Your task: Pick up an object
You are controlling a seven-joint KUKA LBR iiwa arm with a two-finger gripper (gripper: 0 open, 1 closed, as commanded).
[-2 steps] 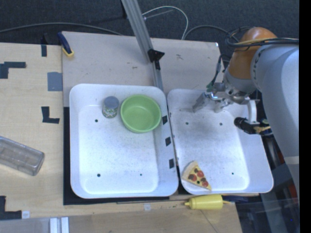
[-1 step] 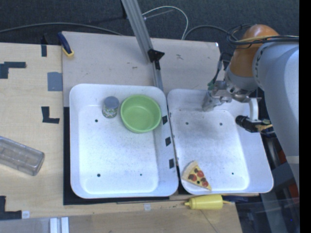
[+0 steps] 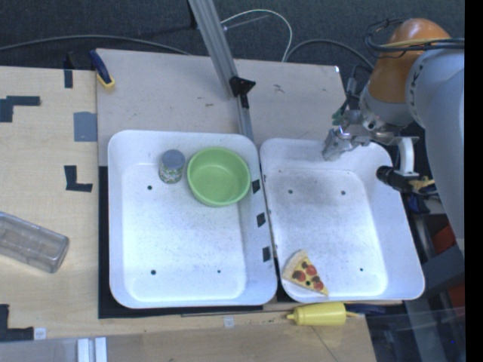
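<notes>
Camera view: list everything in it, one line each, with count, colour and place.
Bins: two, white, side by side on the bench.
Bowl: one, green, left bin, far side.
Jar: one, grey-lidded, left bin, beside the bowl.
Pizza slice: one, yellow with red spots, right bin, near left corner.
Bottle: one, yellow, on the bench below the right bin.
Clear container: one, transparent, bench's left edge.
Gripper: one, grey, over the right bin's far edge.
</notes>
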